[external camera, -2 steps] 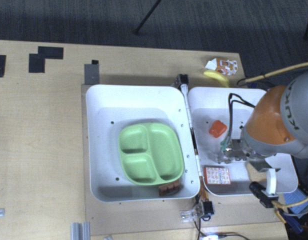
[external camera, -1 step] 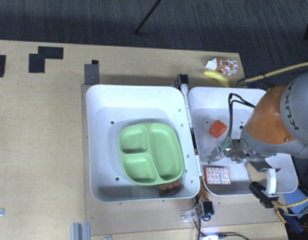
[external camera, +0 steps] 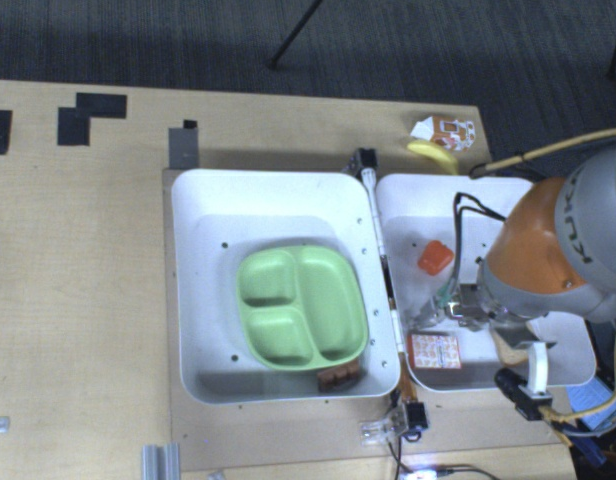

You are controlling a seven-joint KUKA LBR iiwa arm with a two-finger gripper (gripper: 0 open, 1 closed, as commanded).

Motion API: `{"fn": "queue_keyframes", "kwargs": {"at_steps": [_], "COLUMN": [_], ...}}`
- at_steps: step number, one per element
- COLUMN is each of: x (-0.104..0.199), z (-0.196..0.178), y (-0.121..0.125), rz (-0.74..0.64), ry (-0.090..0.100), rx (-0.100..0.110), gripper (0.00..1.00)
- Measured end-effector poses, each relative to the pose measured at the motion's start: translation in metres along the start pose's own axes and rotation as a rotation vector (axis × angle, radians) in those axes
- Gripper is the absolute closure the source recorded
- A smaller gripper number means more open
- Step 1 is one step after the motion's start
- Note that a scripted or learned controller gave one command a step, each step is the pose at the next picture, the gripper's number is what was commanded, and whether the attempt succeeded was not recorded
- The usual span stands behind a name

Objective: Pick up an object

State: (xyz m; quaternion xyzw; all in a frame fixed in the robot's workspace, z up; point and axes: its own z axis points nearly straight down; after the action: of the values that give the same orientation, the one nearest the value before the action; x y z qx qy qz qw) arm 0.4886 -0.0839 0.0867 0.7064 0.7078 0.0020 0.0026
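The right bin (external camera: 408, 200) holds an orange-red block (external camera: 436, 258) near its middle and a small red-and-white printed packet (external camera: 434, 351) at its front edge. A clear, glassy object (external camera: 431, 308) lies between them. My gripper (external camera: 450, 306) reaches in from the right and sits low over that clear object, just above the packet and below the orange block. The grey and orange wrist hides most of the right half of the bin. The left bin (external camera: 203, 268) carries a green divided tray (external camera: 301, 305).
A small brown object (external camera: 338, 376) lies at the front edge of the green tray. Outside the bins, a yellow and white item (external camera: 443, 138) rests on the bench behind the right bin. A black cable (external camera: 468, 218) loops over the right bin.
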Motion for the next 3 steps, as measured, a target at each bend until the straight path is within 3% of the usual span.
{"fn": "queue_keyframes", "kwargs": {"at_steps": [1, 2, 3], "x": [0.0, 0.0, -0.002], "z": [-0.011, -0.011, 0.0], "y": [0.002, 0.002, 0.0], "rz": [-0.003, -0.003, 0.0], "ry": [0.0, 0.0, 0.001], "rx": [-0.006, -0.006, 0.001], "gripper": [1.0, 0.0, 0.0]}}
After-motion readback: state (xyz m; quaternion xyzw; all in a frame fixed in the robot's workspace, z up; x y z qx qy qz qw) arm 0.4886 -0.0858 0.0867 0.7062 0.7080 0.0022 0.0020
